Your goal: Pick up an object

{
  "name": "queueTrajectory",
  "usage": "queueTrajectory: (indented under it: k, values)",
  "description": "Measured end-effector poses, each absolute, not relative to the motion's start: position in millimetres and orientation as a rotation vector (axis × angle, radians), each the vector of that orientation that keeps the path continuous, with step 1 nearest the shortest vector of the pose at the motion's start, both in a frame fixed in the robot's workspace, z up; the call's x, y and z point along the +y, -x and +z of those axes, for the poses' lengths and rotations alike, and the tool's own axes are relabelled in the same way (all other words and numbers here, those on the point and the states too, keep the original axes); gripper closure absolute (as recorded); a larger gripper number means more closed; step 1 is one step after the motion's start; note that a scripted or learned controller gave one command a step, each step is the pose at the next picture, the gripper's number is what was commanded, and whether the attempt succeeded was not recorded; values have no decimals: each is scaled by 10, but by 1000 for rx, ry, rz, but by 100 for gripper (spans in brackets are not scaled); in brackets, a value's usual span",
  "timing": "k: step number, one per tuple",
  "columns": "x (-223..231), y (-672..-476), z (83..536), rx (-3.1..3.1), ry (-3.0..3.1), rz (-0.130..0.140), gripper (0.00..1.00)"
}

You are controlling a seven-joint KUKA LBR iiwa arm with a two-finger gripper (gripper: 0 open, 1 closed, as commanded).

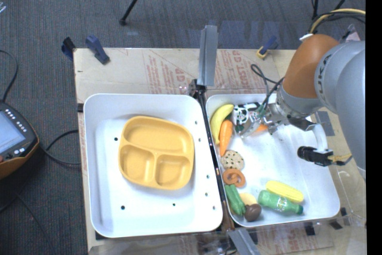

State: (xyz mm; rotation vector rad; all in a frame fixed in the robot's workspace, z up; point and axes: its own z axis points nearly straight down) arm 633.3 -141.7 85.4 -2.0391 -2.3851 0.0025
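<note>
The right bin (pixel 310 185) holds toy food: a yellow banana (pixel 219 116), an orange carrot (pixel 225 135), a cookie (pixel 232 159), an orange pretzel ring (pixel 234 177), a green bottle (pixel 279 201), a yellow corn cob (pixel 285 190), a green pickle (pixel 234 200) and a brown nut (pixel 253 212). My gripper (pixel 258 121) reaches down at the bin's upper left, beside a black-and-white object (pixel 241 114) and a small orange piece (pixel 261 128). Its fingertips are lost in the clutter.
The left bin (pixel 101 188) carries a yellow divided plate (pixel 156 152). A grey post (pixel 208 63) rises between the bins at the back. The arm's orange band (pixel 310 65) and grey body hang over the right bin's upper right. A tablet (pixel 12 137) lies at far left.
</note>
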Motion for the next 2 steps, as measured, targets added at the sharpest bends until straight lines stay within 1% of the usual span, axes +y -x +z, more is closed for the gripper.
queueTrajectory:
  k: [1,2]
  values:
    - [-1410,-6337,934,-2387,2033,6,100]
    - [-1409,-6336,931,-2388,2032,7,0]
